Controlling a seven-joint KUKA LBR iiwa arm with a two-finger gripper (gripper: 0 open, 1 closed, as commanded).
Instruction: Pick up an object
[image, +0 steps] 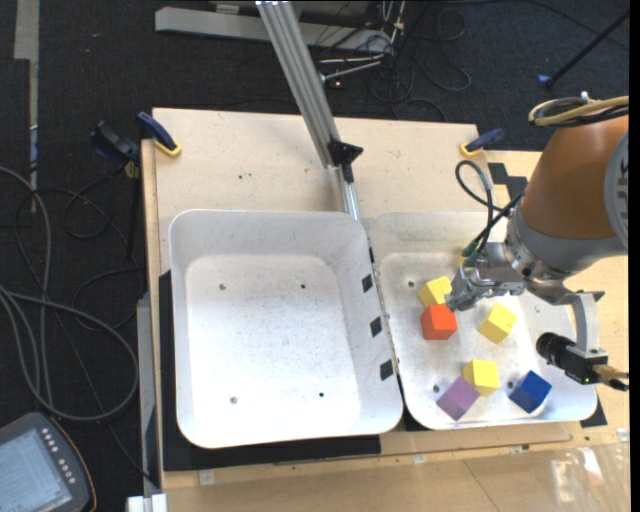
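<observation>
While no writing reads, fingers (466, 292) seemingly over orange block (438, 322)

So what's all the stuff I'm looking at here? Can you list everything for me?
Left bin: one, white, on the bench's left half.
Right bin: one, white, beside the left bin, holding all the blocks.
Yellow blocks: three; one by the gripper, one mid-bin, one near the front.
Orange block: one, just below the gripper.
Purple block: one, front of the right bin, touching a yellow block.
Blue block: one, front right corner.
Bench: one, pale wood, under both bins.
Clamps: two, blue and yellow, at the bench's back corners.
Metal pole: one, grey, slanting over the bench's back.
Tablet: one, grey, on the floor, lower left.
Arm: one, orange and grey, reaching from the right.
Gripper: one, low over the right bin.
</observation>
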